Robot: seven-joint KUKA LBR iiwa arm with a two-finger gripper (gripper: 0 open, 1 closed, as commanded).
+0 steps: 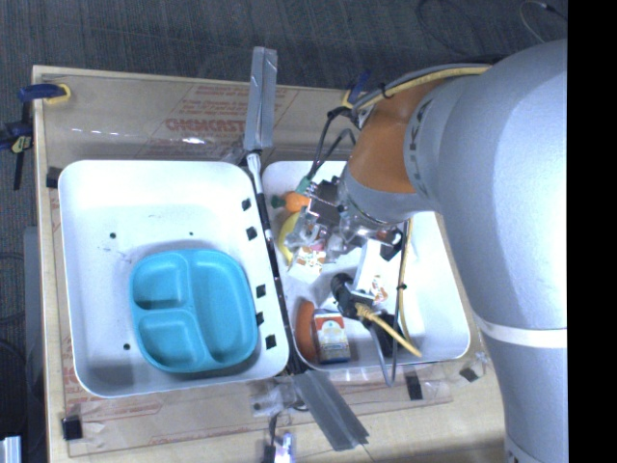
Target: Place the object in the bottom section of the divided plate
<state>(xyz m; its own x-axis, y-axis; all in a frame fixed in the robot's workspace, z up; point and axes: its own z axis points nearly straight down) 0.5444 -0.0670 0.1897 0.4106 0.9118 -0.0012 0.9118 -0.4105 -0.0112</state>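
Camera view: the arm [453, 162] is reaching into the right bin [439, 340] while the divided plate [193, 309] is lying in the left bin [145, 186].

The plate is sitting flat, turquoise blue, with rounded corners and three sections, at the near part of the left bin on the bench [125, 90]. The jaws [323, 225] are hanging low over a jumble of objects [337, 302] in the right bin: small packets, something orange, something yellow. Whether the jaws are wide or closed, I cannot tell; wrist and clutter are hiding them.
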